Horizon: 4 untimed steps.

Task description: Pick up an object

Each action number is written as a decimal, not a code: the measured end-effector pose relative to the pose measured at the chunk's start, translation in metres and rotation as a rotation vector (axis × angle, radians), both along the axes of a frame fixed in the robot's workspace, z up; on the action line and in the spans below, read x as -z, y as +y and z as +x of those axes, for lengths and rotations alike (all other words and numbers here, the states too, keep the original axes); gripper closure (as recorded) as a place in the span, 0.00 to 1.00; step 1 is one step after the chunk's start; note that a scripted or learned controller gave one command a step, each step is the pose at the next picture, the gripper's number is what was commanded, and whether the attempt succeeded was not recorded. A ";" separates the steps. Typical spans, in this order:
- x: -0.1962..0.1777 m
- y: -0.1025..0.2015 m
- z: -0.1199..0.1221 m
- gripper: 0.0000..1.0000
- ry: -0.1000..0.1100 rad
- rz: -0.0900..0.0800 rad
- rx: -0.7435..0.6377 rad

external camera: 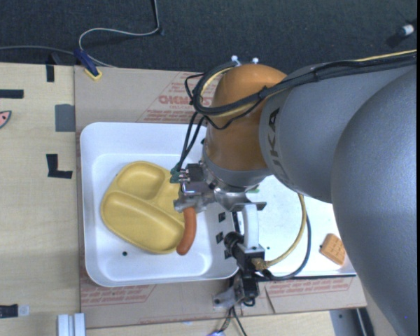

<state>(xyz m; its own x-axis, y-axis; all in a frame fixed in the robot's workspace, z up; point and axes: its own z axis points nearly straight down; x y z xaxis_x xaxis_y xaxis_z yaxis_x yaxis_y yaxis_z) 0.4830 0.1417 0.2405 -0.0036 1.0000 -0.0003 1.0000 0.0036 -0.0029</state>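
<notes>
**Arm low over left bin, sausage at wrist**

You have the yellow dish [141,207] filling the middle of the left bin [91,187], with bare floor along its left and near walls. The sausage [187,232] lies against the dish's right edge, just under the gripper [196,198]. You cannot tell the finger spread; the wrist hides it. A cracker [332,248] sits in the right bin [322,271].

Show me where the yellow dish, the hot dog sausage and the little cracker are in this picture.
yellow dish [136,212]: camera view, on the ridge between its two hollows.
sausage [187,234]: camera view, on the middle of its length.
cracker [332,248]: camera view, on its flat top face.
</notes>
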 end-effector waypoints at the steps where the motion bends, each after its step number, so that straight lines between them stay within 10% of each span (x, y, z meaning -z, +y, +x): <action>1: -0.036 -0.063 0.026 1.00 -0.002 -0.001 0.004; 4: -0.022 -0.012 0.000 1.00 -0.001 0.000 0.001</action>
<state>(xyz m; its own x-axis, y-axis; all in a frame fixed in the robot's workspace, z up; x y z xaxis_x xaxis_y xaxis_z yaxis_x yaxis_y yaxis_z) 0.4833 0.1300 0.2628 -0.0027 1.0000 -0.0004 1.0000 0.0027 -0.0022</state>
